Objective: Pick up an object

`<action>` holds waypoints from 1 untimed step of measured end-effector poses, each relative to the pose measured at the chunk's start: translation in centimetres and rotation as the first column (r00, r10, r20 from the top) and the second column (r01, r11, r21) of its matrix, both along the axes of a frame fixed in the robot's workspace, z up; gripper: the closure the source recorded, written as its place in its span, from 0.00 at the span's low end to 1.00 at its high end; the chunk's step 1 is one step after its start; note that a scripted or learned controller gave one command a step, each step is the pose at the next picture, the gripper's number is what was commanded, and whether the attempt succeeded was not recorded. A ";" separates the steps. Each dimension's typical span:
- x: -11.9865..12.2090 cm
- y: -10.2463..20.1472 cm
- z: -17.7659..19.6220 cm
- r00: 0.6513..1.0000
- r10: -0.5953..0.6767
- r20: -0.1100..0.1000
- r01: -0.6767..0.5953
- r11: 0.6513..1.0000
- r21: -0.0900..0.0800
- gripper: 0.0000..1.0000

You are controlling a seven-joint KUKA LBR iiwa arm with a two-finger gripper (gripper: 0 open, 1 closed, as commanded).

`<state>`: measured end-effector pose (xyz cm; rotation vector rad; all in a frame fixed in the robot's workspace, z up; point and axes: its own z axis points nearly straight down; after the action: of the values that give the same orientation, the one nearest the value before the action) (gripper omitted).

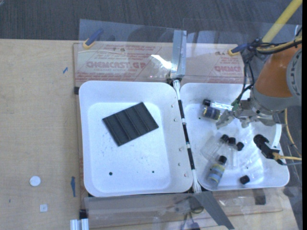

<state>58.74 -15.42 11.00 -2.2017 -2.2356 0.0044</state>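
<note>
On the bench, the right bin held small bottles; the gripper, fingers apart near the back corner, needed centring over one bottle before closing.

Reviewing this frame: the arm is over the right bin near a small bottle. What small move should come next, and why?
Probably a short shift left and down, so the gripper straddles the small bottle lying in the right bin. The gripper sits just beside that bottle, nothing shows between its fingers, and the bottle is the nearest item. Whether the fingers are spread wide enough is hard to tell.
</note>
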 end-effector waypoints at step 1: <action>-3.2 -0.1 1.6 1.000 0.016 -0.002 -0.016 1.000 0.001 0.00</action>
<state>55.57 -15.52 12.59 -2.1827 -2.2513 0.0046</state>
